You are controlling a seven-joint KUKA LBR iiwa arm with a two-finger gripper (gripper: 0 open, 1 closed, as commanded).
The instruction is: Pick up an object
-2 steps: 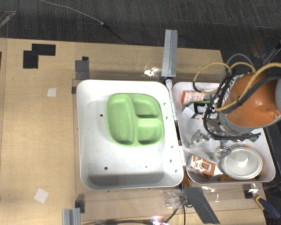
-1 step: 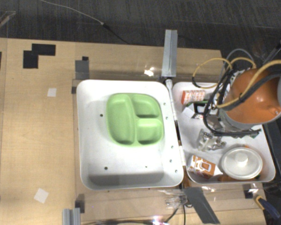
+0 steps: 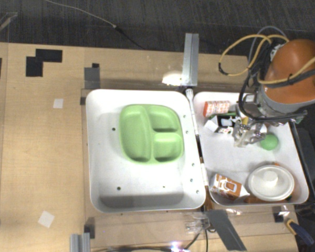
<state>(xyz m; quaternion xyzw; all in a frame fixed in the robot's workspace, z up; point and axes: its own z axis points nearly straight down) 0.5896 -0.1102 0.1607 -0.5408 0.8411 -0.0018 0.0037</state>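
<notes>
My gripper (image 3: 248, 135) hangs over the upper middle of the right bin (image 3: 226, 156), its metal fingers pointing down at the bin floor. A small green ball (image 3: 270, 142) lies just right of the fingers, apart from them. A red and white carton (image 3: 217, 108) lies at the bin's back left. A black and white packet (image 3: 220, 124) sits left of the gripper. A white bowl (image 3: 271, 181) rests at the front right and a brown packet (image 3: 228, 187) at the front left. I see nothing between the fingers.
The left bin (image 3: 105, 182) holds a green divided plate (image 3: 150, 132). A metal post (image 3: 190, 59) stands behind the bins' shared wall. Yellow and black cables (image 3: 247, 51) loop above the wrist.
</notes>
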